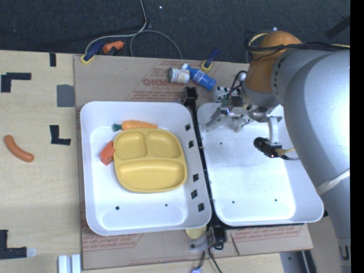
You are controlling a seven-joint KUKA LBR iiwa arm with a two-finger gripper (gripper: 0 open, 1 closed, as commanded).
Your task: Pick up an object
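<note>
Gripper (227, 120) sits low over the far-left corner of the right bin (256, 203); whether its fingers are apart or together cannot be told, and nothing shows between them. In the left bin (96, 169), a yellow divided plate (150, 160) lies flat, with a carrot (139, 124) touching its far edge and an orange piece (107, 152) beside its left rim.
</note>
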